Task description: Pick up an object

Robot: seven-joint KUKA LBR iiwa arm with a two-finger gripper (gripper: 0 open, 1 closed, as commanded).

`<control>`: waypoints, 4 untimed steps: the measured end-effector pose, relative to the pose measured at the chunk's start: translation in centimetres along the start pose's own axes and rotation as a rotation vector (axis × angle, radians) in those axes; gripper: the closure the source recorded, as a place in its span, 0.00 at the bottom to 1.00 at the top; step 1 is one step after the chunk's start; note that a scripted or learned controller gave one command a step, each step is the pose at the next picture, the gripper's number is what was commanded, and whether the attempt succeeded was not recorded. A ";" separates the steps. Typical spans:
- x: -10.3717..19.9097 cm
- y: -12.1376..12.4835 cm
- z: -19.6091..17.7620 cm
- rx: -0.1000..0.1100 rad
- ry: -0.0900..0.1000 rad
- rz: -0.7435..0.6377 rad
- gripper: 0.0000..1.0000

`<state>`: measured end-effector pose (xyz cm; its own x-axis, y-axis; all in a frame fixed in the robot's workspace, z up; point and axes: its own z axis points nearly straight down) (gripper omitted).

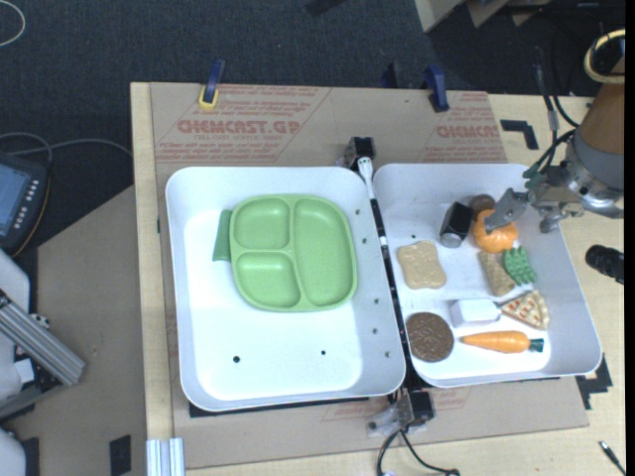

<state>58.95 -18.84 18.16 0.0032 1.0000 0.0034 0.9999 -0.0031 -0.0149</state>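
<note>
We saw the two-finger gripper (516, 209), fingers apart, hovering at the frame's right above the round orange plastic fruit (494, 235), which showed no long axis.

Green tray (294, 251) (orange carrot (494, 342)), wht bins (189, 266)

green tray (294, 252) in left bin (198, 296); tool (523, 203) over right bin (575, 296).

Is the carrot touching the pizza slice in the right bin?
Apart. The camera view shows a strip of white bin floor between the carrot and the pizza slice above it.
</note>
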 end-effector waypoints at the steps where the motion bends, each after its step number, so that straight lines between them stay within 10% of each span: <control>1: 0.0 0.3 -0.8 -0.015 -0.003 -0.003 0.00; 4: 0.2 -0.7 9.4 -0.019 -0.005 -0.004 0.00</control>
<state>58.10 -18.60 8.79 -0.0009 1.0000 -0.0015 1.0000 0.0009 0.0036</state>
